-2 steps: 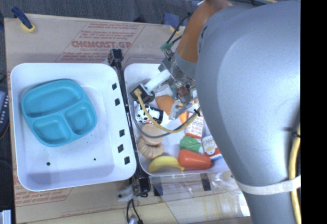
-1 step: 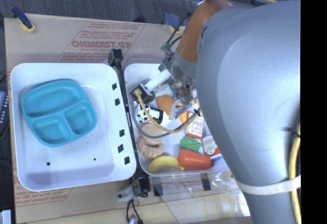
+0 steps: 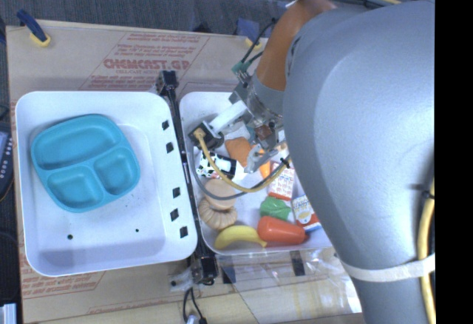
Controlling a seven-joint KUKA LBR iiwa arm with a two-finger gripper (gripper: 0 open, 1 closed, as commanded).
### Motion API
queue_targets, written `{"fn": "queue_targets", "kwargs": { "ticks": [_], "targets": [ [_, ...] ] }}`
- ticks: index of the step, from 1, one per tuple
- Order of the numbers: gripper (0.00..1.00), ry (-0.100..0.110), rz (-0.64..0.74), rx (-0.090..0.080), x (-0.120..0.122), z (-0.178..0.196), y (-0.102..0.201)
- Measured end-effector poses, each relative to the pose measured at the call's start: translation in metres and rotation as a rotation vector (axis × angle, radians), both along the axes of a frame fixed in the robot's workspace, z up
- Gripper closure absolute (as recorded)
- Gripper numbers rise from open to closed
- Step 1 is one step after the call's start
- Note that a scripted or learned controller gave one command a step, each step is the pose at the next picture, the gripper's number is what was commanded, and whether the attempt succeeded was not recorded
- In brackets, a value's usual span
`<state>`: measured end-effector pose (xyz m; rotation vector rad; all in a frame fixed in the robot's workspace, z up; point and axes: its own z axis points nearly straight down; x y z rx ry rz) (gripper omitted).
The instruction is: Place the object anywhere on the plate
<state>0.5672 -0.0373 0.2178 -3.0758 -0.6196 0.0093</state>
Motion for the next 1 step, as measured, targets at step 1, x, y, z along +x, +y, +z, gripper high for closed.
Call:
{"fn": "queue_targets", "kwargs": {
  "ticks": [1],
  "targets": [
    [0.0,0.0,0.0,0.0,0.0,0.0,0.0]
  ]
}}
